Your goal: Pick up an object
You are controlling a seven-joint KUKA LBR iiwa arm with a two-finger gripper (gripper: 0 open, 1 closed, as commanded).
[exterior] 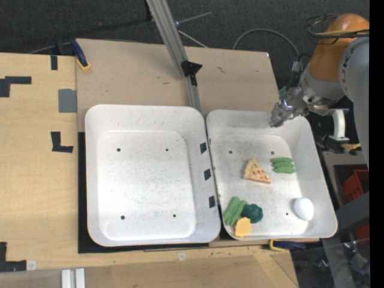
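Bench: two shallow white bins were seen side by side on a wooden bench top, viewed from above at a slant.
Left bin (pixel 96 161): a speckled white floor with a few small dark dots was shown.
Right bin (pixel 312 161): all the loose objects were found here, gathered in its nearer half.
Waffle wedge (pixel 257 173): a tan, grid-patterned triangular piece was seen lying flat near the middle of the right bin.
Pea pods (pixel 283 165): a small green pair was seen just beside the wedge, on its right.
Green pods (pixel 234 210): a second green bunch was seen near the front left corner of the right bin, close to the bin's inner wall.
Dark green piece (pixel 254 212): a rounded lump was seen touching the green pods on their right.
Yellow piece (pixel 243 227): a small yellow object was seen at the front rim, just below the dark green piece.
White egg (pixel 303 209): a pale rounded object was seen near the front right corner, well apart from the others.
Arm: the grey arm with its orange band was seen reaching in from the right.
Gripper (pixel 277 120): it was seen over the far right corner of the right bin, well apart from every object; nothing was seen between its fingers, and whether they were parted could not be told.
Metal pole (pixel 171 35): a slanted grey rail was seen behind the bins.
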